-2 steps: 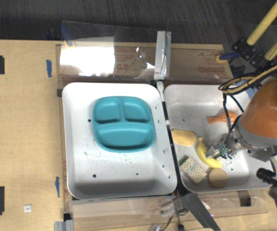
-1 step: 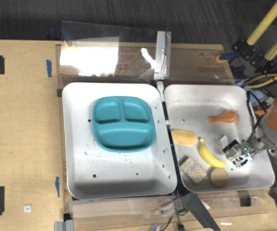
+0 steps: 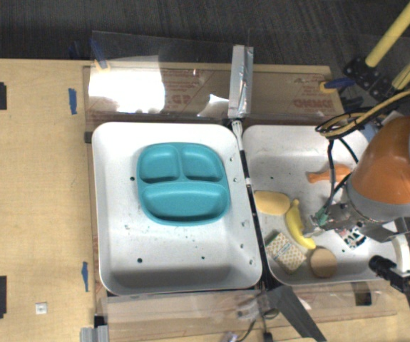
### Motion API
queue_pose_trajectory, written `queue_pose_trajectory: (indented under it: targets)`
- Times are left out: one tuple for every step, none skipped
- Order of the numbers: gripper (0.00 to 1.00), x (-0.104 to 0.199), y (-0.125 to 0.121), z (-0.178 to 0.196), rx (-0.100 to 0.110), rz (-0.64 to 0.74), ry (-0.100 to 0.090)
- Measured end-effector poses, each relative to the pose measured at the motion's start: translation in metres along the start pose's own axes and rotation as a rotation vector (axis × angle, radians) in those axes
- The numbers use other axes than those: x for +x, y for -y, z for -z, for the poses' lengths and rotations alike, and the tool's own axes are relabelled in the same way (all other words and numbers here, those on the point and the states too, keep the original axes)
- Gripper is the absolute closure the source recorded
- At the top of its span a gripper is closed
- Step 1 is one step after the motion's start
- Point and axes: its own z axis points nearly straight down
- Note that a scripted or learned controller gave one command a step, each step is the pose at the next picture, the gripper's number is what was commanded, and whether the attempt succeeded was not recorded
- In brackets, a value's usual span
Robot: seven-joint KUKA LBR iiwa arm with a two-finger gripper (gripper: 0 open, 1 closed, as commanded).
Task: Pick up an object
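The right bin (image 3: 290,144) holds several small objects. A pale yellow rounded piece (image 3: 272,203) lies by its left wall, with a banana (image 3: 296,229) just to its right. Nearer the front lie a speckled tan block (image 3: 285,251) and a brown round object (image 3: 324,261). An orange carrot-like piece (image 3: 327,174) shows near the bin's middle, partly hidden by the arm. My gripper (image 3: 331,219) hangs low over the bin's right half, just to the right of the banana, below the arm's orange band (image 3: 388,168).
The left bin (image 3: 119,248) carries a teal divided plate (image 3: 182,182). A metal divider strip (image 3: 239,84) stands behind the seam between the bins. Black cables (image 3: 340,130) loop above the arm, and yellow poles (image 3: 399,23) cross the top right corner.
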Motion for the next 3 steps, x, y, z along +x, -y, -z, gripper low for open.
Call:
queue_pose_trajectory:
  targets:
    - [1.0, 0.03, -0.079, 0.076, 0.002, 0.044, -0.003]
    - [1.0, 0.074, -0.111, 0.071, 0.006, 0.158, -0.002]
    - [1.0, 0.082, -0.06, 0.106, 0.005, 0.842, -0.006]
